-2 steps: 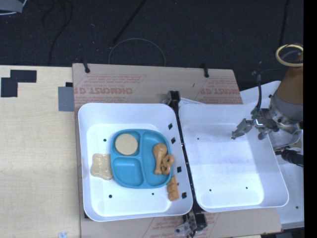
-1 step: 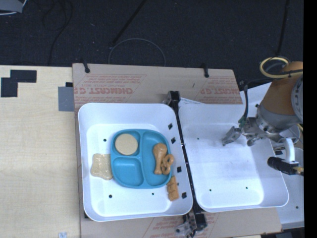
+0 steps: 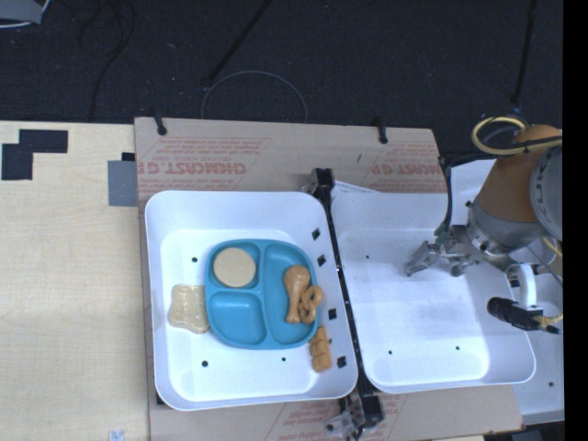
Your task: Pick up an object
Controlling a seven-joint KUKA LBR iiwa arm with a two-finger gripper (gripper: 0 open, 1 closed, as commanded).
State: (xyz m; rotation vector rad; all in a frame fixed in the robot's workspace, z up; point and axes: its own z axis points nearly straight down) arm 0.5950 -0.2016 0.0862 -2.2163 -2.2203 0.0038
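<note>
Hovering low over the right bin, the gripper spreads its fingers wide with nothing between them. Over in the left bin, the blue tray carries a round cracker and a pretzel.

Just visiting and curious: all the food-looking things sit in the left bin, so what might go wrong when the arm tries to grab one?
1. The gripper hangs over the right bin, so it must cross the divider and could clip it.
2. The drumstick and pretzel touch on the blue plate; it might catch both or neither.
3. The cracker lies by the bin's wall, leaving little finger room.
</note>
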